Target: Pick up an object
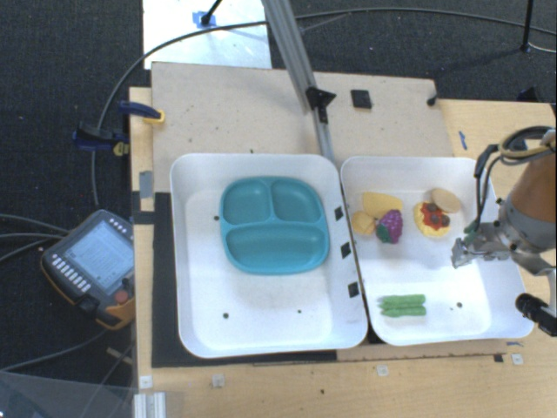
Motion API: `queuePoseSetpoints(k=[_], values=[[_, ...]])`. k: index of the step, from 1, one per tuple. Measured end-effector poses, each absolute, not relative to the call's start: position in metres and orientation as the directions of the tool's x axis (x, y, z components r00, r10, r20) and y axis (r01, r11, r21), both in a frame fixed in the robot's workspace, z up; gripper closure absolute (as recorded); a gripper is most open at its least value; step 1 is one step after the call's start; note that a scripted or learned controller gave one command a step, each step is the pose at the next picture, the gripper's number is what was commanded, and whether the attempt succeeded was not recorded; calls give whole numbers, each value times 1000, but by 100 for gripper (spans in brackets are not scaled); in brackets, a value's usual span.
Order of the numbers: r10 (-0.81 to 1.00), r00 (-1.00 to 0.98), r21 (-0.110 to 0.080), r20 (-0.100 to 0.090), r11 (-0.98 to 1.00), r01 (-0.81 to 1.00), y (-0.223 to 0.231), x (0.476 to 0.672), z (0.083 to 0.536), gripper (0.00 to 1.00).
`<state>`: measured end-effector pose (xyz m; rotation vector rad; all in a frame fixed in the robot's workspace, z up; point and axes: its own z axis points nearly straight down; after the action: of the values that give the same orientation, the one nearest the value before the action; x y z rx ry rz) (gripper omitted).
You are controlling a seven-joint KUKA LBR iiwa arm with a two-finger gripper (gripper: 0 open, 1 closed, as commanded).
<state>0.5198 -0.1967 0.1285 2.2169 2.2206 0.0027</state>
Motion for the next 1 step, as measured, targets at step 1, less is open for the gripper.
queuePoseSetpoints(k=[1], values=[[1000,0,5,-2,0,1000,-200,513,177,100]])
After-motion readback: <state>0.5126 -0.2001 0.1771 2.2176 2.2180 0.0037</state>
